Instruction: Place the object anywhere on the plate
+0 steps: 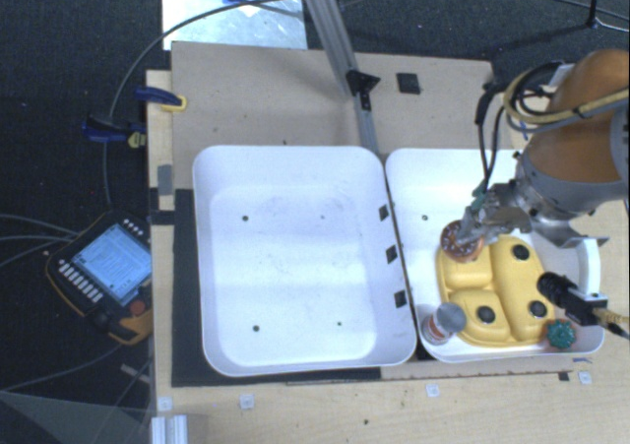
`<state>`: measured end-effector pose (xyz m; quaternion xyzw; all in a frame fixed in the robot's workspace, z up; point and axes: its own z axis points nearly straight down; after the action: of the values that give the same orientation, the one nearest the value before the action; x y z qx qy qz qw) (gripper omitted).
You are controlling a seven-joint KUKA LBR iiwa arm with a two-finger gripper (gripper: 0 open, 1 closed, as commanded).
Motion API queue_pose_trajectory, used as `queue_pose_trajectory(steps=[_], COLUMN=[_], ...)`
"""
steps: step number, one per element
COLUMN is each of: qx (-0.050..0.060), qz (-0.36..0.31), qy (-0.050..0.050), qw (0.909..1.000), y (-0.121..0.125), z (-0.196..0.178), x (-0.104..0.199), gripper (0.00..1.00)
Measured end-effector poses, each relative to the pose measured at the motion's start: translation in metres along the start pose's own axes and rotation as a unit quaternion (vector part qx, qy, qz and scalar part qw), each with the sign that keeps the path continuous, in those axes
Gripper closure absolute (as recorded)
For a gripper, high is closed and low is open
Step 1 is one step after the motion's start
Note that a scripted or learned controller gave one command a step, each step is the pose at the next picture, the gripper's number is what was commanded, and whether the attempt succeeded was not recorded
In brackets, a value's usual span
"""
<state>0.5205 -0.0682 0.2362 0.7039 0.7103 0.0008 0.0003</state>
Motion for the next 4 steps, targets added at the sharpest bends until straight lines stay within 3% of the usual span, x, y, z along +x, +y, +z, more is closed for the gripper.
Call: queue_pose_trajectory(steps=[2,3,4], qx=[-0.001,-0.001,0.000], qz=[-0.001,-0.001,0.001], qy=[0.000,0.001,0.000], qw=[1.0000,1.0000,1.0000], y=[0.038,0.048,0.053], z=[0.018,0.007,0.020], x=[0.105,0.165,0.194], gripper=[1.00,1.00,1.00])
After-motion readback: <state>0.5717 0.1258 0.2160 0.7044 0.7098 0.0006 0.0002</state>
